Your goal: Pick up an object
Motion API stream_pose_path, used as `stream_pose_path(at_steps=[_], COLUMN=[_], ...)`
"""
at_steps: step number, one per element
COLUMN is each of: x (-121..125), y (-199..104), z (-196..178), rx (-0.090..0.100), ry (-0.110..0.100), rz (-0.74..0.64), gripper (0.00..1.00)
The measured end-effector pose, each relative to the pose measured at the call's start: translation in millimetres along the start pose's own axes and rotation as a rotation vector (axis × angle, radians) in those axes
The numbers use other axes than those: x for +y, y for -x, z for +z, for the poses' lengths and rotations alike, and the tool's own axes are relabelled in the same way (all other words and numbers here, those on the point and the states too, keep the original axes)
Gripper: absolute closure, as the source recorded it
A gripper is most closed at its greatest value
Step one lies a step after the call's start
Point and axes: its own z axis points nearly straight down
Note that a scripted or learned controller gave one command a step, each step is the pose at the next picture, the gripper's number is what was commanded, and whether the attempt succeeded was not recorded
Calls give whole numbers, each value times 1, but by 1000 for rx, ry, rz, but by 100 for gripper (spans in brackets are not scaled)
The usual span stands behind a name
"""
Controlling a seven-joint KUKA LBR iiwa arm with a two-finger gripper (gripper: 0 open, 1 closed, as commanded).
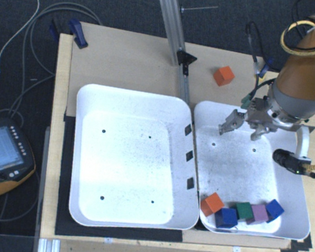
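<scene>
From the camera view above the bench, the gripper hangs over the upper part of the right bin, its two fingers spread apart with nothing between them. The arm reaches in from the right, its orange band bulking over the bin's far corner.

The things to pick lie well away from it, in a row along the right bin's near wall: an orange cube at the left end, a dark blue cube touching it, then a green cube, a pale purple cube and a second blue cube at the right end. They sit touching or just beside one another. One more orange block rests on the bare bench top beyond both bins, outside either one.

So the task looks barely begun: no cube is lifted or gripped, and the whole approach, descent, closing and lift are left to do.

As for room, the middle of the right bin is open floor, giving the gripper a free path toward the row. The trouble is at the row itself (cubes pressed against the near wall and against each other leave little gap for a finger). The end cubes, orange and blue, each have one free side and look the easier choices. The left bin offers broad bare space.
</scene>
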Motion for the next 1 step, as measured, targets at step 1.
stream_pose_path(at_steps=[1], x=[-10], y=[-136], z=[3], rx=[4], ry=[-3], rz=[-9], gripper=[0])
